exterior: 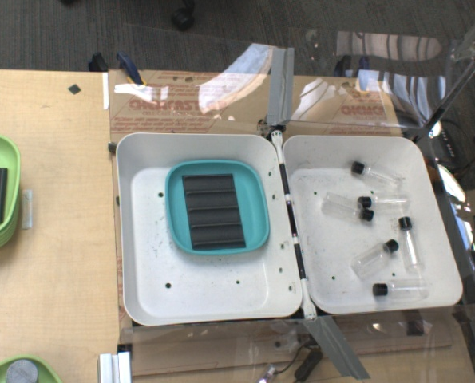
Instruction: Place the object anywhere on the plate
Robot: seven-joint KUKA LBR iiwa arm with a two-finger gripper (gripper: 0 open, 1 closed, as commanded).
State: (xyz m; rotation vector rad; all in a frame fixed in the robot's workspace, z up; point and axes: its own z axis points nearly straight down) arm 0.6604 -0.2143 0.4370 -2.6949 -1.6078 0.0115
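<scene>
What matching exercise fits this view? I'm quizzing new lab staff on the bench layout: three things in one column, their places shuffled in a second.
Things:
1. teal plate
2. clear vials with black caps
3. green plate

Places:
A. on the wooden bench at the view's left edge
B. in the left white bin
C. scattered in the right white bin

Pairs: 1-B, 2-C, 3-A
</scene>
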